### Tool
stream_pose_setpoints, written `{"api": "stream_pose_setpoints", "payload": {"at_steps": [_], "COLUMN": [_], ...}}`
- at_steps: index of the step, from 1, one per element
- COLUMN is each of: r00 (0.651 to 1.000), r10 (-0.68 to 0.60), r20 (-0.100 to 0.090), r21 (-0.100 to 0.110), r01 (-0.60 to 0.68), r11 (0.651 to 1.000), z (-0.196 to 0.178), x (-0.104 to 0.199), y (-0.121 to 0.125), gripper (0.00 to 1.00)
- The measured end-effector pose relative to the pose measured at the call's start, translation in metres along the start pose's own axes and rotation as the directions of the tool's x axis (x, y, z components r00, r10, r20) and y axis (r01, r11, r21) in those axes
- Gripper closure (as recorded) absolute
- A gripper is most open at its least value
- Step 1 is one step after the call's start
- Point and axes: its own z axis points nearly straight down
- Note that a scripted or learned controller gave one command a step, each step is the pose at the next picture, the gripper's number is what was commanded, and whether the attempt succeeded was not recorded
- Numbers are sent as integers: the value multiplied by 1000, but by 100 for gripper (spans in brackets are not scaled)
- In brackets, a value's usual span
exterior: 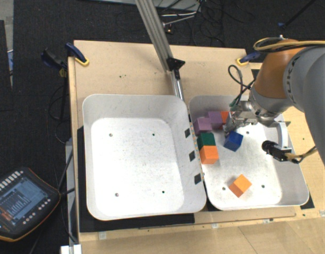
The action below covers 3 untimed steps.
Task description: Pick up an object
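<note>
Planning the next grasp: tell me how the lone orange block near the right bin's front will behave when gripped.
The orange block looks rigid with flat faces, so it probably won't roll. It sits apart from the others, so probably nothing jostles.

Grey arm [310,73], orange band above the wrist, black cable looping beside the metal wrist

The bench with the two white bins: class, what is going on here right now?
A grey robot arm with an orange band reaches in from the right over the right bin. Its gripper is low, just above a blue block. Nearby lie purple blocks, a green block with an orange block beside it, and another orange block lying apart, nearer the front. Whether anything is grasped cannot be told. The left bin sits alongside.
</note>
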Motion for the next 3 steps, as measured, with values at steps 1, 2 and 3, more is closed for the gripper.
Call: {"api": "stream_pose_setpoints", "payload": {"at_steps": [1, 2, 3], "r00": [1000, 1000, 1000], "r10": [-3, -3, -7], "r20": [0, 0, -3], "r21": [-4, -3, 3], "r01": [3, 3, 7], "r11": [1000, 1000, 1000], "z": [-64, -109, -124], "x": [3, 3, 53], "y": [5, 6, -11], "gripper": [100, 100, 100]}}
